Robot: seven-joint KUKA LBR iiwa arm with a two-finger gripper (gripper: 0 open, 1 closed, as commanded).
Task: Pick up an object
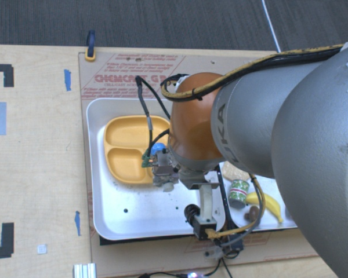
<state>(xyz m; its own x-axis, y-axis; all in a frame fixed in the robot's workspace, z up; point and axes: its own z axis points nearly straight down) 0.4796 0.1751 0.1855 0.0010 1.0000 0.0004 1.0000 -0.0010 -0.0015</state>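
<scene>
In the white bin, the arm covers most of the right half and hides the gripper from above, so can't tell its state or whether it's grasping anything. Visible count: one yellow two-compartment tray at the bin's left, partly under the wrist, one banana and one small green-labelled can at lower right, both partly cut off by the arm. Something pale beside the can is too hidden to identify.
</scene>
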